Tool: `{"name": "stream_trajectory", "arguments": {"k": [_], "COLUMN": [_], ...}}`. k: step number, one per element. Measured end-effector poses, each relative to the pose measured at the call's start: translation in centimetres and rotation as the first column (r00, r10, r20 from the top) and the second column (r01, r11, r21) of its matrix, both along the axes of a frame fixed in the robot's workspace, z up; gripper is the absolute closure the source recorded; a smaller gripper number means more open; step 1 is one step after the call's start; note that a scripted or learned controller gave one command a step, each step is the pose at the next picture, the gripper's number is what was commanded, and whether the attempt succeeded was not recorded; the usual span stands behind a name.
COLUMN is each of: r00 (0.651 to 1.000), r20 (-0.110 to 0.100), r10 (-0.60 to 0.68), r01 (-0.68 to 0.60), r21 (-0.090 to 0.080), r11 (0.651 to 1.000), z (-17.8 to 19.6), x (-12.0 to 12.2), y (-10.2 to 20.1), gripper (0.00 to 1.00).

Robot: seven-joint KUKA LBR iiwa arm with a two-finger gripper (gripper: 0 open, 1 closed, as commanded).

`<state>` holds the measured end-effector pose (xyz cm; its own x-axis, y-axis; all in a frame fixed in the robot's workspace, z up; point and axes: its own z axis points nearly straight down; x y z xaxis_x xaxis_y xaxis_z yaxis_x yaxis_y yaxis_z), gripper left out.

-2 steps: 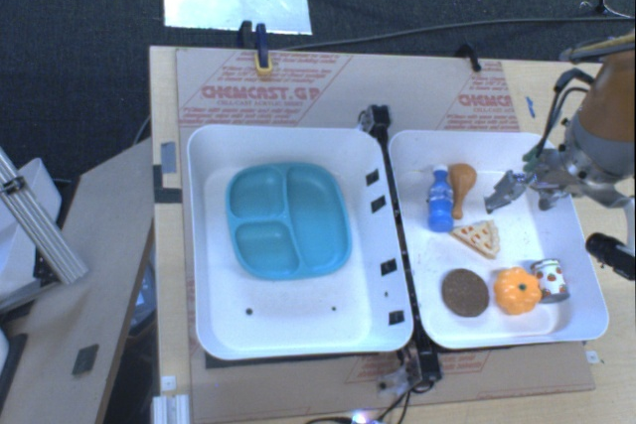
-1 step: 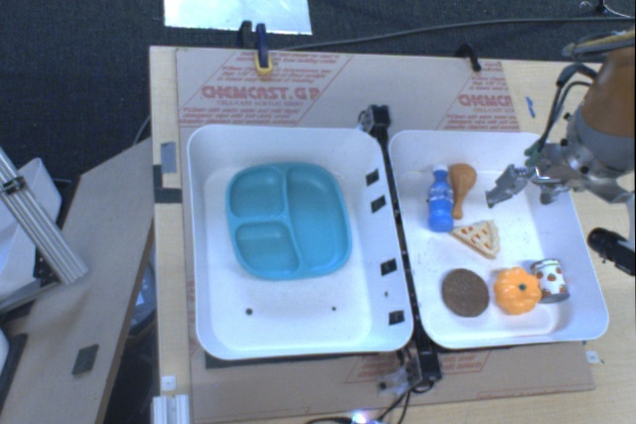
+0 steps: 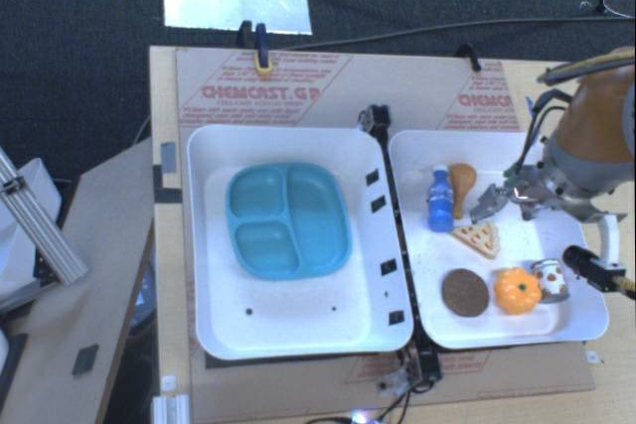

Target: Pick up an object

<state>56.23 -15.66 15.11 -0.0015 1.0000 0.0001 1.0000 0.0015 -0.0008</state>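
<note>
Camera view: bench (image 3: pixel 328 79) w/ printed sheet carries two shallow white bins side by side. Left bin (image 3: pixel 214 243) holds a blue divided plate (image 3: pixel 288 220), three compartments, lying flat, roughly centre of that bin, nearer its far edge than its near one.

Right bin (image 3: pixel 586 313) holds the small items. Blue bottle (image 3: pixel 440 201) w/ a white label sits near the bin's left wall, toward the far edge. Just beside it on the right, touching or nearly so, is a tan drumstick-shaped toy (image 3: pixel 461 185). Nearer, a toy pizza slice (image 3: pixel 478 238), wedge shape, lies about mid-bin. Along the near edge: a brown round cookie-like disc (image 3: pixel 464 292) at left, an orange pumpkin (image 3: pixel 517 290) just beside it on the right, and a small white cup w/ printed pattern (image 3: pixel 550 279) touching the pumpkin's right side, toward the near right corner.

Arm (image 3: pixel 596 129) comes in from the right, orange band visible, over the right bin's far right part. Gripper (image 3: pixel 494 201) points left, its tip low over the bin between the drumstick and the pizza slice, just right of the drumstick, just beyond the slice. Can't tell whether the claw is apart or together: dark grey parts blur into one shape. Nothing is seen between them. Whether the tip touches the slice: can't tell.

Black clamps (image 3: pixel 378 205) run along the seam between the bins.
</note>
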Motion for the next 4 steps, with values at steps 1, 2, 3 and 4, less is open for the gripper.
{"name": "stream_trajectory", "arguments": {"k": [1,2,3,4], "r00": [1.0,1.0,1.0,1.0], "r20": [0.004,0.017,0.006,0.007], "r10": [-0.001,0.0,-0.001,0.003], "r01": [0.001,0.0,0.001,-0.003], "r21": [0.001,0.0,-0.001,-0.002], "r11": [1.0,1.0,1.0,1.0], "z": [-5.9,-6.0,-5.5,-0.8], "x": [0.3,0.9,0.5,1.5], "y": [0.1,0.2,0.2,0.1], "gripper": [0.0,0.0,1.0,1.0]}}
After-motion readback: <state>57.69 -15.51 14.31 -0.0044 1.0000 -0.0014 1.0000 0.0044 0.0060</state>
